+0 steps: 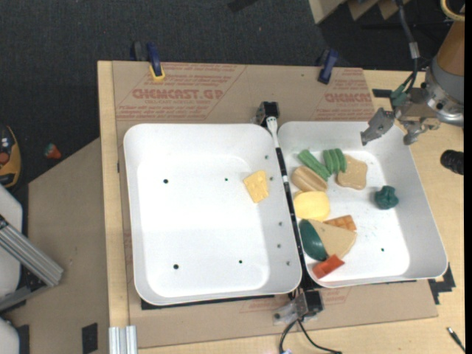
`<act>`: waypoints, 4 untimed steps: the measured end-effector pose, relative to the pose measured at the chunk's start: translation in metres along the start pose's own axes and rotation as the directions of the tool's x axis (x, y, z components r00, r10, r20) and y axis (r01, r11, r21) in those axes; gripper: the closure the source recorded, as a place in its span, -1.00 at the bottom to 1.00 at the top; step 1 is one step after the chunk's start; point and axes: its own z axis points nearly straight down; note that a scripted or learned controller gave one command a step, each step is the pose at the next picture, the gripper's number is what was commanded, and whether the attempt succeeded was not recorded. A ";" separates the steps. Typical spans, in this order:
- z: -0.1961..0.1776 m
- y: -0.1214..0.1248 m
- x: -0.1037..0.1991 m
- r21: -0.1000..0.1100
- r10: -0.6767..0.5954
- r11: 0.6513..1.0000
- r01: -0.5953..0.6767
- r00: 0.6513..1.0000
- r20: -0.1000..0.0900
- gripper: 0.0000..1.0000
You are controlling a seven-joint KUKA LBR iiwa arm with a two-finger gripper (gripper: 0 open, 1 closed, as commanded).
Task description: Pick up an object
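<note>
On the worktop [221,87], which is covered with a brown board with red print, two shallow white bins stand side by side. The left bin [147,198] carries one yellow piece like a cheese wedge [257,186], lying near its right wall, in the upper half. The right bin [413,227] carries many small things, most of them crowded in its left half. Close to the shared wall lies a tan piece like a bread roll [308,178], and just below it, touching, a round yellow piece [312,205]. Above the roll there is a long green piece [313,164], tilted, and beside it to the right a shorter green piece [334,158]. Next to that one a tan piece like toast [352,173] is lying. Lower in the bin a dark green piece [310,240] lies against a pale tan wedge [336,237], with a small orange piece [342,222] at the wedge's upper edge and a red piece [327,265] at the lower end. More to the right, apart from the others, sits a small dark teal thing [385,197]. The tool [392,130] hangs over the upper right corner of the right bin, well apart from all these things; its two fingers are spread and nothing is between them. The arm [450,72] reaches in from the right.
</note>
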 end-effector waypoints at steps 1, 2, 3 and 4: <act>-0.014 0.059 0.075 -0.008 -0.009 1.000 0.009 1.000 0.000 -1.00; -0.025 0.057 0.070 -0.008 -0.003 1.000 0.003 1.000 0.003 1.00; -0.250 0.056 0.161 -0.024 -0.008 1.000 0.008 1.000 0.000 1.00; -0.285 0.030 0.231 -0.009 -0.007 1.000 0.007 1.000 -0.001 1.00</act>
